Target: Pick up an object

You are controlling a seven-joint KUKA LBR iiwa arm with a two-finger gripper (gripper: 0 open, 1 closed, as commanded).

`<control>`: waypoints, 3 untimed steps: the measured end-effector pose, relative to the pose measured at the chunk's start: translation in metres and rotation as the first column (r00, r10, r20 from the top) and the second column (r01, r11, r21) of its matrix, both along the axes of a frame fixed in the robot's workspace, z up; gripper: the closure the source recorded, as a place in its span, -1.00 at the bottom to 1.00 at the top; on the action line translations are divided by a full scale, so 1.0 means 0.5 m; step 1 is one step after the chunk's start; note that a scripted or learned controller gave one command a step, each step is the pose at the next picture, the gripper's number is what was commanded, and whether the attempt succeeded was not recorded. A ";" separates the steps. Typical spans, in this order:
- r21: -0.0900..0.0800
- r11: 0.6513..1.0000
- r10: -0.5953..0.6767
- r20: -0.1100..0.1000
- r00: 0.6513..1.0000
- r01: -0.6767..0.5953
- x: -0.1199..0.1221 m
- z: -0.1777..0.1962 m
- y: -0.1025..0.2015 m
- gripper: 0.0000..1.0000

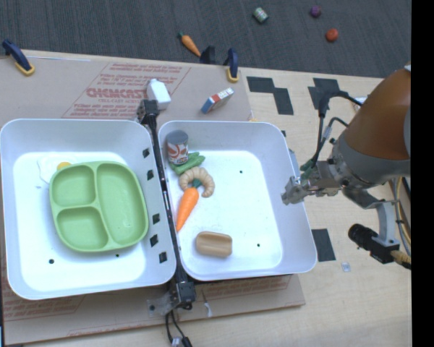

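The carrot (187,204) lay in the right bin (271,215), close to that bin's left wall, its long axis slanted: the green-topped end pointed up and to the right, the narrow tip down and to the left toward the divider. A curled tan piece (202,180) touched its top end, and a green bean-like item (190,164) sat just above, beside a small can (177,151) near the bin's upper left corner. A bread roll (214,243) rested apart from these, lower in the same bin, its long axis running roughly left to right. The left bin (18,215) carried a green divided plate (98,205).

The pincer (296,191) hung over the right bin's right rim, well apart from the carrot; it was small and blurred, so I could not tell its state. The arm's orange band (387,114) was cut off at the right.
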State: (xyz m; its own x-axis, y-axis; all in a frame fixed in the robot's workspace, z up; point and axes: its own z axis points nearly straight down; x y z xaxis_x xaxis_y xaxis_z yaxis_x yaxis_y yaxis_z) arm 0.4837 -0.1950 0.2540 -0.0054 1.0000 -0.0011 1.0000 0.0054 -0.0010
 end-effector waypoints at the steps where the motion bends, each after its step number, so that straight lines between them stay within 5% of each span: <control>1: 0.000 1.000 0.000 0.003 1.000 0.000 0.095 0.044 -0.032 1.00; 2: 0.002 1.000 0.002 -0.002 1.000 -0.002 0.187 -0.086 -0.030 1.00; 3: 0.001 1.000 0.000 -0.002 1.000 0.000 0.030 -0.067 0.017 1.00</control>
State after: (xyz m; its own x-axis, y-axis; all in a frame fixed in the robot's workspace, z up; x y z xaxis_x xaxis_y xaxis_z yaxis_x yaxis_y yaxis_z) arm 0.4985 -0.1864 0.2207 -0.0051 1.0000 0.0002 1.0000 0.0051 -0.0027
